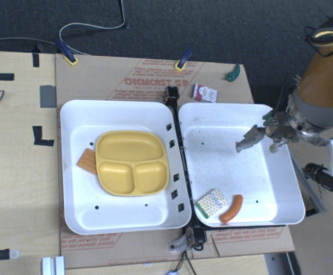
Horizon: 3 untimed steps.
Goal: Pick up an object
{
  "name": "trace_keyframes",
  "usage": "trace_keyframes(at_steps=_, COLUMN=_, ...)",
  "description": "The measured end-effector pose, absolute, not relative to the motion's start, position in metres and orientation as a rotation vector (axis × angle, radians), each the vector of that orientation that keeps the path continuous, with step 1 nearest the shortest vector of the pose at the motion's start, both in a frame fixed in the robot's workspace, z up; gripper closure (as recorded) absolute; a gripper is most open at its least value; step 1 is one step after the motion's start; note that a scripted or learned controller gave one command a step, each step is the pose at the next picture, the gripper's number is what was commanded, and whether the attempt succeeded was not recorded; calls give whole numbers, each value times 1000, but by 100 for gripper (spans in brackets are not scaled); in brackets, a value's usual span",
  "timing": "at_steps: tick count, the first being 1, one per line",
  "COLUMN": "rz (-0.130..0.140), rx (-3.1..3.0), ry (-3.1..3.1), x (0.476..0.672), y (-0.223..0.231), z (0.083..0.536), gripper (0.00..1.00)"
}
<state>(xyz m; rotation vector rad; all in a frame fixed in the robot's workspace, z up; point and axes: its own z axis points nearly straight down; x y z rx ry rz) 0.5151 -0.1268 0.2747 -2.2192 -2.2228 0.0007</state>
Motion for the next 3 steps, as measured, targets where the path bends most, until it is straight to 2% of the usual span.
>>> trace_keyframes(at_steps=1, rz=3, rx=-2219, ry=-2218, x=501, y=-159, z=152, gripper=0)
trace_keyframes(at_steps=2, rz=-2, rx=-2222, ry=-2223, x=484, y=-166, z=86, gripper=0)
trace_keyframes(at_steps=3, rz=-2, rx=-2226, ry=-2223, x=485, y=-167, z=96, gripper=100)
